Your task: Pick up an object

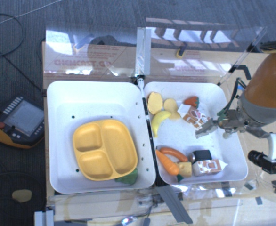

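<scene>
The right bin (pixel 232 147) holds toy food. At its far left lie a yellow potato-like piece (pixel 154 102), a banana (pixel 159 120) and a pale yellow piece (pixel 171 107). A small red and green piece (pixel 191 100) sits beside a white and orange carton (pixel 193 116). Near the front lie a hot dog (pixel 173 153), a carrot (pixel 166 163), a black block (pixel 202 155) and a white box (pixel 210 166). My gripper (pixel 208 126) hangs over the bin's middle right, just right of the carton, with nothing seen in it.
The left bin (pixel 62 102) bears a yellow divided plate (pixel 105 149) with a green piece (pixel 127 177) poking out under its front edge. A handheld pendant (pixel 16 122) lies on the floor at left. A clear panel (pixel 199 36) stands behind the bins.
</scene>
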Robot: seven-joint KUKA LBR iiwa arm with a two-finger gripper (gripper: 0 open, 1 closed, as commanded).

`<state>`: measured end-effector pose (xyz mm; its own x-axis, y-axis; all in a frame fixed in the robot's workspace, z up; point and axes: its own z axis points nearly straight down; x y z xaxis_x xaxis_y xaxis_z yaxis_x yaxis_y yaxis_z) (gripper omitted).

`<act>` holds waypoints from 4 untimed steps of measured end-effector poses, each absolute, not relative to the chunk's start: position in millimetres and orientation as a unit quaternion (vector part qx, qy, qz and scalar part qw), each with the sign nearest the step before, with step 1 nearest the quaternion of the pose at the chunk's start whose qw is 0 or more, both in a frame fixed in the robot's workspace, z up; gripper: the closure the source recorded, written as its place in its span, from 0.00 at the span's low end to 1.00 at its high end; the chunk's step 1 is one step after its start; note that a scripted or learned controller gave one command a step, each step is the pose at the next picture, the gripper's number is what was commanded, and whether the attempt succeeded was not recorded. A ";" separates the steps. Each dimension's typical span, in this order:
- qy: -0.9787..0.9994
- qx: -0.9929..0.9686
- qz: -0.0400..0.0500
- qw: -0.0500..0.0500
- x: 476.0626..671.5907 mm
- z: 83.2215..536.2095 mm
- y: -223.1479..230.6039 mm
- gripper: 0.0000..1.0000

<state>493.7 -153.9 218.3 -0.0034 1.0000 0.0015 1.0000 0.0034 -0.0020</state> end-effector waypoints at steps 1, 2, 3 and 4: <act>-0.665 -0.747 0.000 0.002 554.6 134.2 -147.6 0.00; -0.659 -0.752 -0.003 -0.004 613.3 89.4 -180.1 0.00; -0.660 -0.752 0.001 0.000 610.8 97.7 -179.8 1.00; -0.634 -0.774 0.008 0.007 644.5 104.9 -122.4 1.00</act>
<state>644.5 -122.4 104.9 0.1967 0.9804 -0.0046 0.9802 -0.1968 -0.0209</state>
